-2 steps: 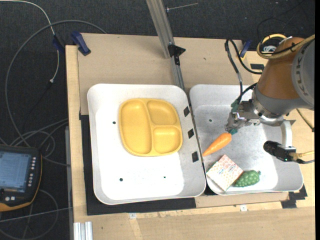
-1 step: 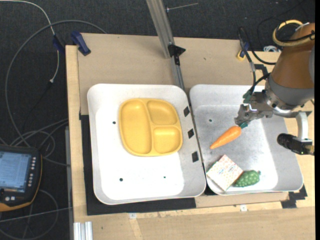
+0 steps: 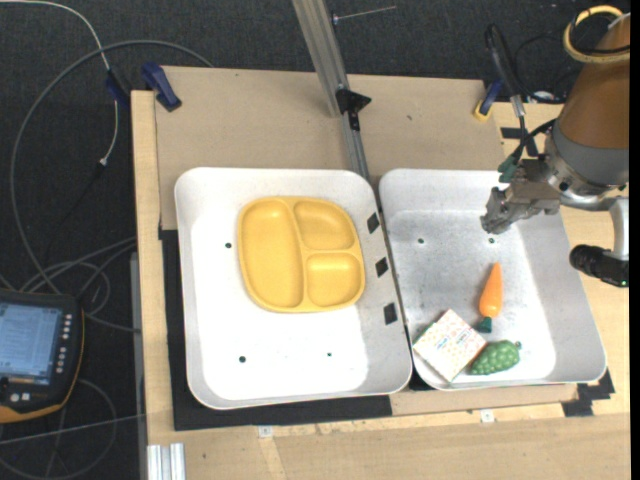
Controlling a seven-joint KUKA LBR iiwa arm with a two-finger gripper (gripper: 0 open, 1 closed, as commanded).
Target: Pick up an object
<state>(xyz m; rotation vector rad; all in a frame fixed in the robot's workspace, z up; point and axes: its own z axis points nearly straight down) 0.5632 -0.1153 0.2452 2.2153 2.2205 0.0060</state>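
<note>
While the gripper (image 3: 497,216) is hovering near the right bin's (image 3: 440,218) far edge, I am seeing nothing between its fingers; their spread I cannot tell. Carrot (image 3: 490,290), box (image 3: 449,344) and green toy (image 3: 497,357) are lying toward the near edge, untouched.

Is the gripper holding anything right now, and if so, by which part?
Nothing is held. The gripper hangs over bare bin floor, apart from the carrot, box and green toy.

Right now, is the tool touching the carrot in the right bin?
Apart. The camera view shows the tool above the carrot, with a bare strip of the right bin between them.
</note>
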